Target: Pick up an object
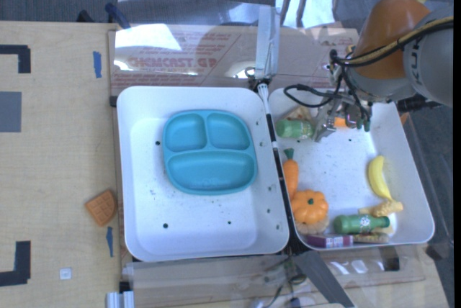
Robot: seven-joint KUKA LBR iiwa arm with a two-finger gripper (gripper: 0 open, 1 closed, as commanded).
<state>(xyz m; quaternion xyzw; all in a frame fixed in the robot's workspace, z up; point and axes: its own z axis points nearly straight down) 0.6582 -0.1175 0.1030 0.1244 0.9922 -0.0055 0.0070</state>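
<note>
A blue divided plate point(209, 151) is seated near the middle of the left white bin point(144, 227). A waffle-textured brown square point(101, 207) is located on the wooden bench point(50, 155), just beside that bin's left wall. Blue tape strips point(97, 63) are fixed to the bench. A clear plastic sheet point(187, 58) is positioned behind both bins.

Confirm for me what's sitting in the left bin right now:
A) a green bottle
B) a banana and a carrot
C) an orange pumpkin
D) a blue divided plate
D. The blue divided plate lies in the left bin, while the banana, carrot, pumpkin and green bottle all lie in the right bin.
</note>
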